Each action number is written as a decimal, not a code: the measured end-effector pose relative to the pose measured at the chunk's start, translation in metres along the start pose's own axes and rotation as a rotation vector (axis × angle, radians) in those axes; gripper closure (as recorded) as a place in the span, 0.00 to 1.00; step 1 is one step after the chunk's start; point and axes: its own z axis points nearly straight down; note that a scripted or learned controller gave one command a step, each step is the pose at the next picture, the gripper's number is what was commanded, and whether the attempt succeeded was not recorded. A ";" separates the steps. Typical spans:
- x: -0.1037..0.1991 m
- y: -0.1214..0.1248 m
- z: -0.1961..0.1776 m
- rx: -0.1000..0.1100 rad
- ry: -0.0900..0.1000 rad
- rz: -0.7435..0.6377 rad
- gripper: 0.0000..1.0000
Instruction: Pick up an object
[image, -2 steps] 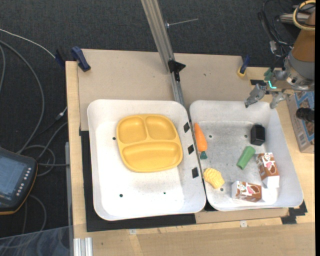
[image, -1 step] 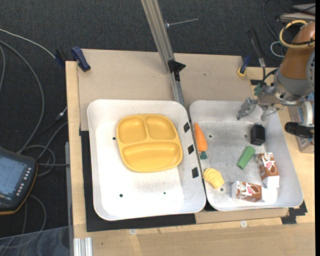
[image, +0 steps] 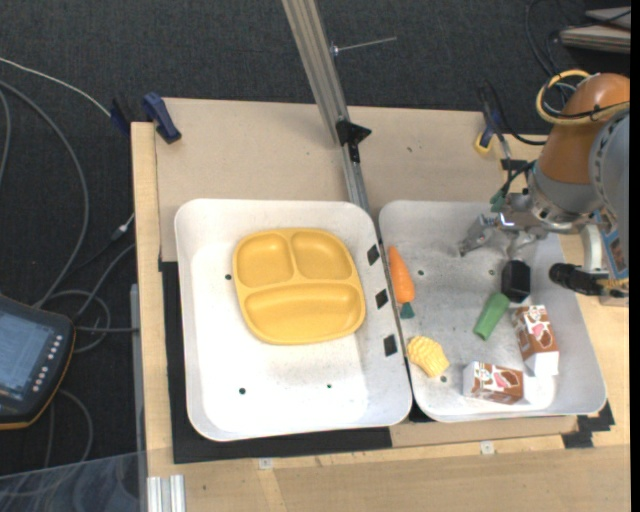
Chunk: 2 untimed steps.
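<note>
Nothing is picked up yet, as I judge it. The gripper (image: 497, 238) hangs spread and empty over the right bin (image: 440, 228), near the green cylinder (image: 491, 315) — descent, grasp, lift remain

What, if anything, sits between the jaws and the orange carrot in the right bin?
Nothing visible does. The jaws hang over the far side of the right bin, and only bare floor lies between them and the carrot by its left wall.
</note>
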 end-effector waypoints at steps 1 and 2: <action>-0.001 0.003 -0.016 -0.009 -0.003 -0.001 1.00; 0.007 0.009 -0.078 -0.016 -0.004 -0.001 1.00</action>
